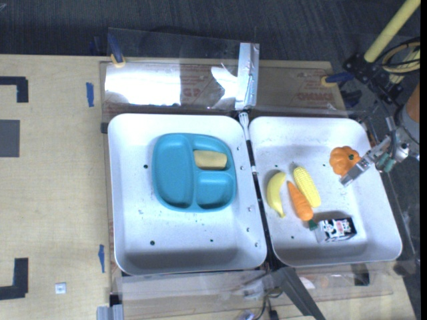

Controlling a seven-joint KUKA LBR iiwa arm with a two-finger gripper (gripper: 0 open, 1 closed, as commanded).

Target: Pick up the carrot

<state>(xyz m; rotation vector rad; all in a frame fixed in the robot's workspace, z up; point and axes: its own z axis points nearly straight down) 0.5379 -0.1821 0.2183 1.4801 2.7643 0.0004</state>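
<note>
One approach step in hand: end effector (363, 164), finger state unclear, sits right of carrot (299, 201), beside pumpkin (344, 159); next move calls for shifting left over carrot and descending.

Left of the glossy white plastic bin (333, 242), the smooth blue plastic tray (177, 172) looks matt; the carrot (299, 202) in that bin shines like plastic. The bench (47, 199) beyond looks like pale matt wood.
</note>
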